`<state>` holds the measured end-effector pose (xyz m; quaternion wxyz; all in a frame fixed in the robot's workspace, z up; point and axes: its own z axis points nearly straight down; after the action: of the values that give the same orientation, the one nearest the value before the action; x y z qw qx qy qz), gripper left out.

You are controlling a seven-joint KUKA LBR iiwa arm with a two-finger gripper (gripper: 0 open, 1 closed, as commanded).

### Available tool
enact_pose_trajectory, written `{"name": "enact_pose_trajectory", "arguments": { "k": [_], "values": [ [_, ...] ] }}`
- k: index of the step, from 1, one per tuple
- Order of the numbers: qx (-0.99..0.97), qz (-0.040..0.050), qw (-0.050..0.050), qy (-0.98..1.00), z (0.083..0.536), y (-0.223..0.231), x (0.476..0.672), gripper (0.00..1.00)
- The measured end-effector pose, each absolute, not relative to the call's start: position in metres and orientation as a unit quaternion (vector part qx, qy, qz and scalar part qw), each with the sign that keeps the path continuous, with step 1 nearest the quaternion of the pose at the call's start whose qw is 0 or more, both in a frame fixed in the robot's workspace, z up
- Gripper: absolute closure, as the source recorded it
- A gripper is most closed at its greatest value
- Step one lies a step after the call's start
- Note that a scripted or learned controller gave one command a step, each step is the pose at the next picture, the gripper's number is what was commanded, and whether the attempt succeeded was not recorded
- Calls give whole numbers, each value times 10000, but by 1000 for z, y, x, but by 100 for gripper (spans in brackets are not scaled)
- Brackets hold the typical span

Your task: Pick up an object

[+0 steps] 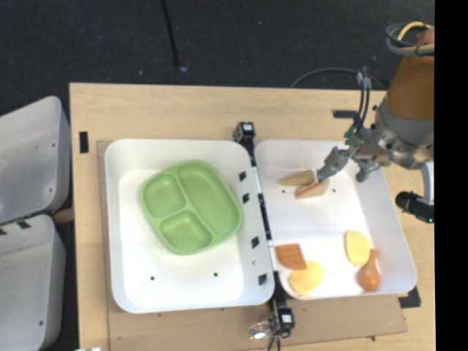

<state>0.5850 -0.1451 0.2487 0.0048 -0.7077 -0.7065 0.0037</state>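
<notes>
Camera view, near edge: right bin (380, 218) holds three pieces along its near wall, namely one orange square piece (290, 255), one yellow round piece (306, 276), one yellow-and-orange pear-shaped pair (363, 258).
Left bin (124, 269): one green divided tray (191, 207), three compartments.
Mid right bin: one tan wedge (306, 183), lying flat.
Hand (327, 168): tip touching or just above the wedge; finger spread cannot be told.
Bins: two, side by side on the surface (146, 108).

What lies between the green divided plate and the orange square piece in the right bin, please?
In the camera view, between the green plate and the orange square piece lie bare white bin floor and the bins' adjoining rims with black clips.
</notes>
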Motion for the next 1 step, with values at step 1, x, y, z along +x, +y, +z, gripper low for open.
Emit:
{"name": "enact_pose_trajectory", "arguments": {
  "k": [1],
  "values": [
    [-7064, 1, -2, -7078, 256, -145, 587, 0]
  ]
}}
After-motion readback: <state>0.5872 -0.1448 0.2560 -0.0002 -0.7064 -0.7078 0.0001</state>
